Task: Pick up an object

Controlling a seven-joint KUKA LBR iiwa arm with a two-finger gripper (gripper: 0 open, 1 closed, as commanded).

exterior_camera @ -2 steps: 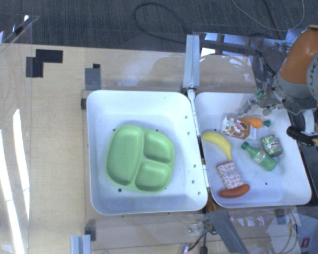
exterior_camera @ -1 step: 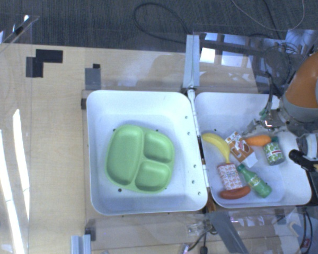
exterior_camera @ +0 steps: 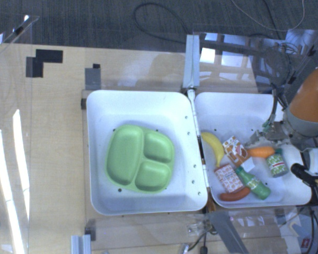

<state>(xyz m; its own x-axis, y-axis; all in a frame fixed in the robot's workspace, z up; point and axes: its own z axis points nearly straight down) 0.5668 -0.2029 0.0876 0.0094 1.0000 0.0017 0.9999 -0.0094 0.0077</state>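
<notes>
The right bin [exterior_camera: 228, 107] holds several items: a yellow banana [exterior_camera: 214, 147], a small orange-and-white carton [exterior_camera: 236, 151], an orange carrot [exterior_camera: 263, 152], a green can [exterior_camera: 277, 165], a red box [exterior_camera: 229, 177], a green bottle [exterior_camera: 254, 184] and a red sausage [exterior_camera: 234, 195]. My gripper [exterior_camera: 262, 135] hangs low in the right bin, just above the carrot and to the right of the carton. The grey wrist and orange band [exterior_camera: 310, 97] rise behind it at the right edge. Nothing visibly hangs from the gripper.
The left bin [exterior_camera: 103, 110] holds a green divided plate [exterior_camera: 140, 157]. A raised rim with screws [exterior_camera: 197, 152] separates the two bins. The far half of the right bin is bare white floor. Cables and a metal frame [exterior_camera: 228, 57] lie behind the bins.
</notes>
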